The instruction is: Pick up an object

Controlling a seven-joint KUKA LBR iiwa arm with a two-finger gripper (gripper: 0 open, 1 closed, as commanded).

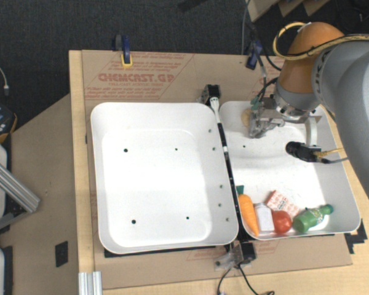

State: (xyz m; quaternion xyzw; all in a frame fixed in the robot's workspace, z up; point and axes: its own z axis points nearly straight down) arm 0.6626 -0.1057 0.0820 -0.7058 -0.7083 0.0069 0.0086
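Arm: your grey arm [350, 85] reaches in from the right, bending toward the left.
Band: your orange band [304, 48] sits far right, above the wrist [295, 97].
Gripper: your gripper [257, 126] points down, left of the wrist.

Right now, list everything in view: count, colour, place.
left bin: one, white, left side
right bin: one, white, right side
carrot: one, orange, right bin's near-left corner
white packet: one, white, beside the carrot
small box: one, red and white, behind the packet
round item: one, red, right of the packet
bottle: one, green, right bin's near-right corner
cardboard sheet: one, brown, under both bins
clamps: two, blue, sheet's far edge
arm: one, grey with orange band, from the right
gripper: one, grey, at right bin's far-left corner
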